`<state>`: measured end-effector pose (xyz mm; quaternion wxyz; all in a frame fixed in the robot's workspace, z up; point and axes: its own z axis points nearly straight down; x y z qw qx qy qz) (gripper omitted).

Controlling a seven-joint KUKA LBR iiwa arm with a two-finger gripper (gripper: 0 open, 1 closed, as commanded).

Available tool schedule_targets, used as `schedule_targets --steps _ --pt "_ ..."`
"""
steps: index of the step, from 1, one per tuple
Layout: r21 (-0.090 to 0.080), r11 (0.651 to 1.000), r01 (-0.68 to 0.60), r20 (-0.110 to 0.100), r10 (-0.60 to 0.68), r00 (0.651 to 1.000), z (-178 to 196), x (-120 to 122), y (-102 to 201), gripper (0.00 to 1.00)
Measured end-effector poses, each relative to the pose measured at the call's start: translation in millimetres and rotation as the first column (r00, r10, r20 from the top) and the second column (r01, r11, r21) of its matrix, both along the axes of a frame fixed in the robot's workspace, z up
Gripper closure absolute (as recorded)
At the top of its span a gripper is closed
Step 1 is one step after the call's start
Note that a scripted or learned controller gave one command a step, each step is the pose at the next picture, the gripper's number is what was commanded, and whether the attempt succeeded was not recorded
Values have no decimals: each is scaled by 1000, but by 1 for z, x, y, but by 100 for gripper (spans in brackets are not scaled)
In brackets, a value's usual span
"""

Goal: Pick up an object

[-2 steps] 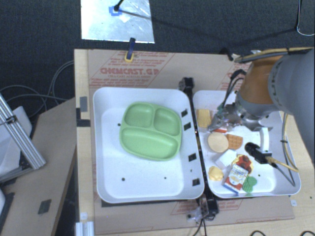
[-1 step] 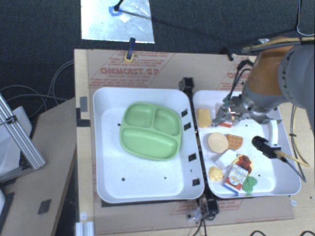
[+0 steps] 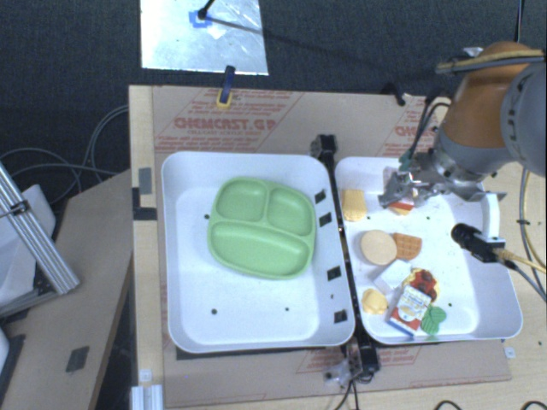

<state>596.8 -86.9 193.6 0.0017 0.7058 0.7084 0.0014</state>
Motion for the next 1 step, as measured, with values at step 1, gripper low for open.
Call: schedule_targets --steps 1 --pt "0 1000 -1 0 1 1000 33 1 0 100"
